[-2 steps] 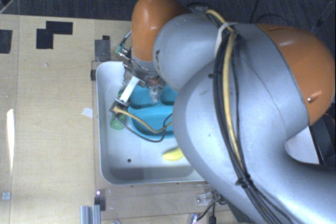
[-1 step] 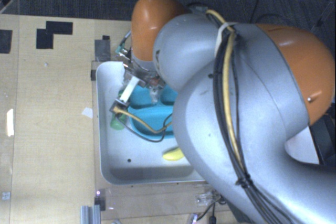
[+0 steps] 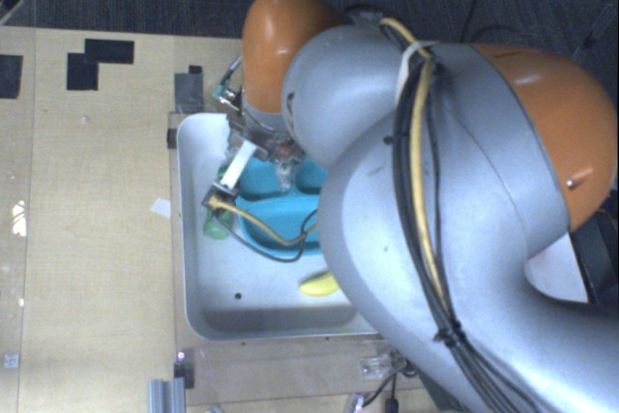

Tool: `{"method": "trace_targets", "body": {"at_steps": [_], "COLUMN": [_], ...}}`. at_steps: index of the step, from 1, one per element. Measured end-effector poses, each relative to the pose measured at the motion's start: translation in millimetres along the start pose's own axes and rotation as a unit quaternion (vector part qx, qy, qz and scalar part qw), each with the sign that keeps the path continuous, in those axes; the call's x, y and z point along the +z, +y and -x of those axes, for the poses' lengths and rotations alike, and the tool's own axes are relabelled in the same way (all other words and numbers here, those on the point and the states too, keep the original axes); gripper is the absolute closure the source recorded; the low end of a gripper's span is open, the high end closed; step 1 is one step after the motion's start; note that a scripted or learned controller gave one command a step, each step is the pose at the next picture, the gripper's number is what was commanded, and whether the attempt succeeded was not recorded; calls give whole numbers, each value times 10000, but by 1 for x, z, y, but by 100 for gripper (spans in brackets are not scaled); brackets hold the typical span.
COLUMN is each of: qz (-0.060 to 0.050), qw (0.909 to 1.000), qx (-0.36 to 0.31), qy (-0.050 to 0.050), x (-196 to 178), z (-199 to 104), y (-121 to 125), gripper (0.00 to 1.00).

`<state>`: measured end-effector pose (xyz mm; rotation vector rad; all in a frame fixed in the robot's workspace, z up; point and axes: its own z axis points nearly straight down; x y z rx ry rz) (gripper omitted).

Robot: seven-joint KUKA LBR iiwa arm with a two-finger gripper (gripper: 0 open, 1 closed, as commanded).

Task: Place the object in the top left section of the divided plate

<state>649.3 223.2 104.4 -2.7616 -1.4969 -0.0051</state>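
Grey arm [image 3: 435, 208] covers much of the bin [image 3: 198, 305]; its hand [image 3: 253, 164] hangs over the blue divided plate [image 3: 280, 213] — placing step, I think. Grip unclear, object unseen; next, lower carefully.

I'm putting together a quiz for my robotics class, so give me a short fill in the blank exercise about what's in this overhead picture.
1. The divided plate lying in the white bin is ____ in colour.
2. The small object on the bin floor, near the plate's lower edge, is ____ in colour.
3. The end effector hangs above the ____ .
4. The band above the arm's wrist is ____ .

Missing words: blue; yellow; plate; orange
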Motion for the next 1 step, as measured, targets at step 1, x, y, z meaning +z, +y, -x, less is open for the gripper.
{"method": "trace_targets", "body": {"at_steps": [1], "qz": [0], "qw": [10000], "qx": [0], "qy": [0], "x": [0], "z": [0], "y": [0], "gripper": [0]}}
